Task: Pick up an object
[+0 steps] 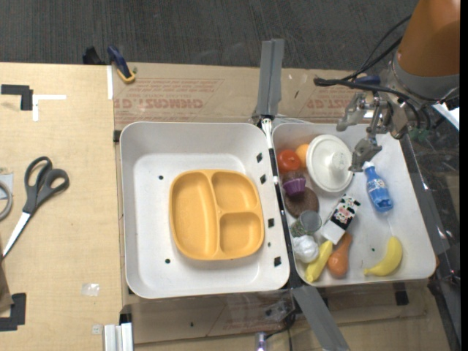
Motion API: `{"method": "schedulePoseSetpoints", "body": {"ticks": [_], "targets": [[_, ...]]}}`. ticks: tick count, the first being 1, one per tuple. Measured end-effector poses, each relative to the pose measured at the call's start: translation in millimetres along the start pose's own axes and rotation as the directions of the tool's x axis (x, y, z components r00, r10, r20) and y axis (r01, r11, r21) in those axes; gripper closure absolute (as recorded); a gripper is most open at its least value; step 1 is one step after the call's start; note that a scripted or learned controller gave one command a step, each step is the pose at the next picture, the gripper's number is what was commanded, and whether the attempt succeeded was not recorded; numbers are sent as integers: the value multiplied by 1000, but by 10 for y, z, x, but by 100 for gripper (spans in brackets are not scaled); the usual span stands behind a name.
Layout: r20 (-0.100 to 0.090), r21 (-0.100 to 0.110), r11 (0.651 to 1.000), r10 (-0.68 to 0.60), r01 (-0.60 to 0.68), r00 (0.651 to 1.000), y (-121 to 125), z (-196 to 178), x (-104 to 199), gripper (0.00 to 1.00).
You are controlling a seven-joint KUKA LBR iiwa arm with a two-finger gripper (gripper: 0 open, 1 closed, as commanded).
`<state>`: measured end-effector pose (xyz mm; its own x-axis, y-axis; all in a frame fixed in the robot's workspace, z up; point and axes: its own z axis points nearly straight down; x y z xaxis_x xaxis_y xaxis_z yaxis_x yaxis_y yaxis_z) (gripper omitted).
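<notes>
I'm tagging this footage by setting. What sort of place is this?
Most likely a robotics lab bench for pick-up trials: a robot arm hangs over two white bins, one full of toy food like a banana, with scissors on the bench.

Grey arm [436,31] with orange band at upper right, jaws pointing down, empty and parted.

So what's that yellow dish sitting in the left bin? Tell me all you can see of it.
The yellow tray is a rounded-corner plate, plastic by its look, split into three wells: one long well on the left, two smaller ones on the right. It lies flat, right way up, slightly skewed, near the middle of the left bin. Its wells hold nothing.
</notes>
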<state>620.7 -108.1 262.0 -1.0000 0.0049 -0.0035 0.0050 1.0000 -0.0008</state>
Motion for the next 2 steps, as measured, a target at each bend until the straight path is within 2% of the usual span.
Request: {"method": "schedulePoseSetpoints", "body": {"ticks": [1, 2], "targets": [[7, 2, 956, -293, 293, 956, -1131, 1656, -59, 0], [1, 0, 935, -354, 354, 935, -1140, 1688, 612, 0]]}}
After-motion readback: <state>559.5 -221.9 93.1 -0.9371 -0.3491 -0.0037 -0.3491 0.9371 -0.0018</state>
